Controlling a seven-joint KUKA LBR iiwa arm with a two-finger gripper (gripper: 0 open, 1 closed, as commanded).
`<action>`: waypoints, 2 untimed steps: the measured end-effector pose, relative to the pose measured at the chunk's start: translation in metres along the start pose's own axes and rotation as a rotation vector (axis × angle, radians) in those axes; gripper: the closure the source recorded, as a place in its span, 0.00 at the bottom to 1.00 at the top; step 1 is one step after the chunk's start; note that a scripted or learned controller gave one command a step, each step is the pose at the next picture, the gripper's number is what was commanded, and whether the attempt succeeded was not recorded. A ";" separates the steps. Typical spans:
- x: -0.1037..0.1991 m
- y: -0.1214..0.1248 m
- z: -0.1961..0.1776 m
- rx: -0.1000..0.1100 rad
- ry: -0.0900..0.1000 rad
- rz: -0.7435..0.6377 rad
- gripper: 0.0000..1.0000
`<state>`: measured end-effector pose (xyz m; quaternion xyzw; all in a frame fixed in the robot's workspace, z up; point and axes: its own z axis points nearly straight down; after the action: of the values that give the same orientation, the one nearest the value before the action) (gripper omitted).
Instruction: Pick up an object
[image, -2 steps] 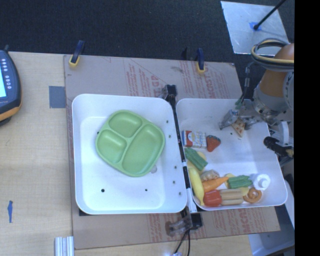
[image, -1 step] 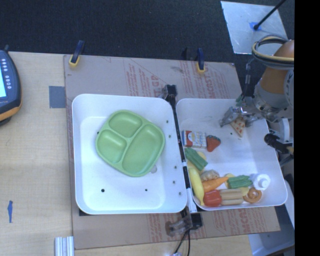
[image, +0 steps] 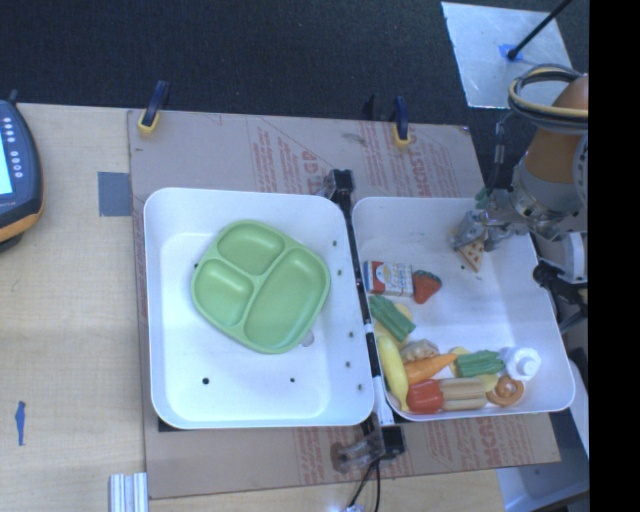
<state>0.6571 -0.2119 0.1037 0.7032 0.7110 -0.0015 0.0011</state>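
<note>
White plastic bins sit side by side across the middle of the camera view; the left bin (image: 170, 400) carries a green divided plate (image: 262, 285), while the right bin (image: 545, 330) holds the toy food, most of it heaped along the lower edge, with a strawberry (image: 427, 288) and a small carton (image: 388, 278) nearer the centre; the gripper (image: 477, 236) hangs over the upper right part of that bin, and a small tan wedge-shaped piece (image: 473, 256) lies right at its tip; to do this step well, I judge the arm should settle squarely over that one piece, well apart from the heap, and close before lifting; whether the jaws are open, closed or holding the piece, I cannot tell.
</note>
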 end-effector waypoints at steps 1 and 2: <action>0.078 -0.016 -0.051 0.000 0.006 0.000 1.00; 0.141 -0.039 -0.091 0.003 0.005 0.000 1.00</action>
<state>0.6169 -0.0711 0.1945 0.7032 0.7110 -0.0006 -0.0018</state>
